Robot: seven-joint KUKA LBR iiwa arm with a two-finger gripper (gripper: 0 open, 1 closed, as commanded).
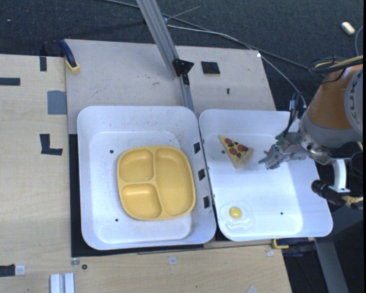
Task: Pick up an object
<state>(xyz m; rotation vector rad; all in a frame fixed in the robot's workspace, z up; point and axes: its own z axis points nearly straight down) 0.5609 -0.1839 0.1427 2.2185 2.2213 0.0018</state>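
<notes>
A: Where does the gripper [274, 159] sit?

B: Low over the right bin [305, 224], near its arm-side wall. Whether it is spread or pressed together cannot be told from this slanted view.

A: And the things to pick?

B: The pizza slice [235, 150] lies just beyond the tool's tip, toward the yellow divided plate [156, 182] in the left bin [91, 163]. The fried egg [236, 215] rests well off to the tool's side, by the bin's near corner.

A: How should the arm go about it?

B: Probably centre over the slice first, straddle its narrow width, then descend straight; the slice is flat, so a skewed approach might just push it away.
</notes>
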